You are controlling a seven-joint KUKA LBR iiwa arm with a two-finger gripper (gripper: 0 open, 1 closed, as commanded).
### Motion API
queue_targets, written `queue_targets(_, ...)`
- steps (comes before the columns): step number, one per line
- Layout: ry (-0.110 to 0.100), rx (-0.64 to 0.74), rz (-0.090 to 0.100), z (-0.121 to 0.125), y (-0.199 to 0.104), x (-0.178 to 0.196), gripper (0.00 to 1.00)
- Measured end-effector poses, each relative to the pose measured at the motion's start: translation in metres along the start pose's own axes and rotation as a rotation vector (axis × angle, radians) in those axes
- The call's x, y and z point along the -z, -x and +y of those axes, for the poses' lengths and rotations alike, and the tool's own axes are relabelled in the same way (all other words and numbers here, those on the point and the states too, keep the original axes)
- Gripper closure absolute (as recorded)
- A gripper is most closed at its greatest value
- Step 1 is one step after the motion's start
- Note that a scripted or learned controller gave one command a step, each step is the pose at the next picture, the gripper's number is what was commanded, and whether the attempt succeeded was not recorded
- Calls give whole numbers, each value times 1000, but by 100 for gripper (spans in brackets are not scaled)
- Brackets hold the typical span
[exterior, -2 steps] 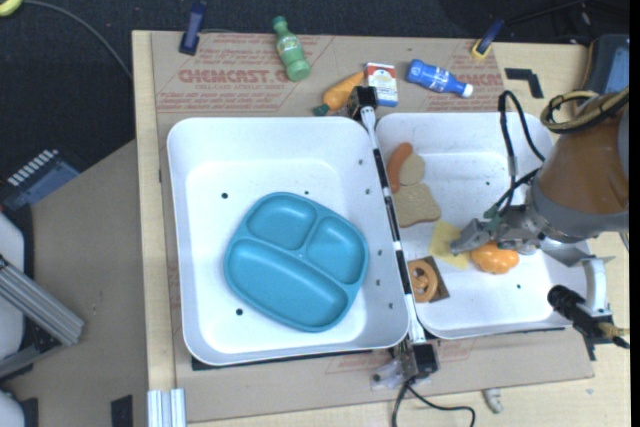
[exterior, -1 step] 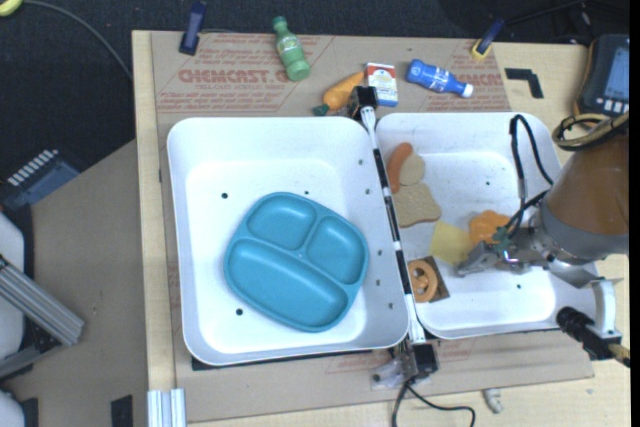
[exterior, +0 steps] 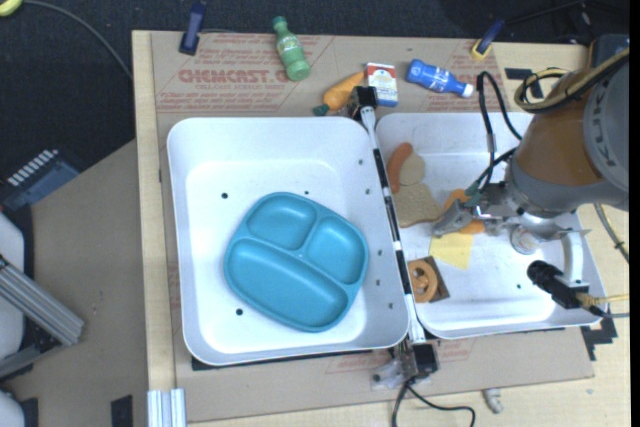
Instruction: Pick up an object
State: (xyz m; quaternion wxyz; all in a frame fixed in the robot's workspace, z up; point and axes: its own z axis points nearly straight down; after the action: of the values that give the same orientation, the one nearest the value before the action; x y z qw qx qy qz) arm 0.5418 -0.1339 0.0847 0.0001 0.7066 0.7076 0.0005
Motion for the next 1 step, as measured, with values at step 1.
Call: queue_targets(1, -3, 0, 1, -5, -29, 0, 0)
